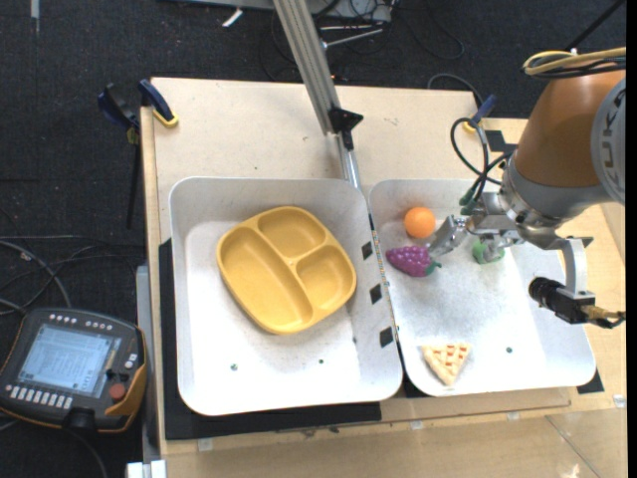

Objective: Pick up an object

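Observation:
In the right bin [518, 352] lie an orange ball [419, 222], a purple bunch of grapes [409, 260] and a pizza slice [447, 361] near the front. A small green object [487, 251] sits beneath the wrist, partly hidden by it. My gripper [450, 237] hangs over the bin's back part, with its fingers pointing left toward the grapes and the ball. One metal finger [443, 240] reaches close to the grapes' right end. Nothing shows between the fingers.
The left bin [199, 347] holds a yellow divided plate [287, 267]. A slanted metal pole [314, 58] crosses the back of the bench to the bins' shared edge. A teach pendant [70, 366] lies on the floor at the left. Cables trail by the arm.

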Robot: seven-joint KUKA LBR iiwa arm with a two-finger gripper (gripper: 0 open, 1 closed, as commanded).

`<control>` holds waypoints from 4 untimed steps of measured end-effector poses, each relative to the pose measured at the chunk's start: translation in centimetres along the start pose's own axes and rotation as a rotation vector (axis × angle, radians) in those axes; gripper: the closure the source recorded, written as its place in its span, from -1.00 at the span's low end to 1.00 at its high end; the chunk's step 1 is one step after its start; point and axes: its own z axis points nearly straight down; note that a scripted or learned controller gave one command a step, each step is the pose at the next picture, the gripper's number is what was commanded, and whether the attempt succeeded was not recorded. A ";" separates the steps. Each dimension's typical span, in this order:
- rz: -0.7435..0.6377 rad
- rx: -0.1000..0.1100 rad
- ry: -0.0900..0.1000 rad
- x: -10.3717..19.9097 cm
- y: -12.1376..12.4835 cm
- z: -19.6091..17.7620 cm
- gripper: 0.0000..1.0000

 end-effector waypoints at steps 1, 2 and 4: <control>0.001 0.000 0.000 0.0 0.0 0.0 -1.00; 0.002 0.004 0.000 -0.3 0.4 6.2 -1.00; 0.002 -0.002 -0.001 -0.2 0.4 10.3 1.00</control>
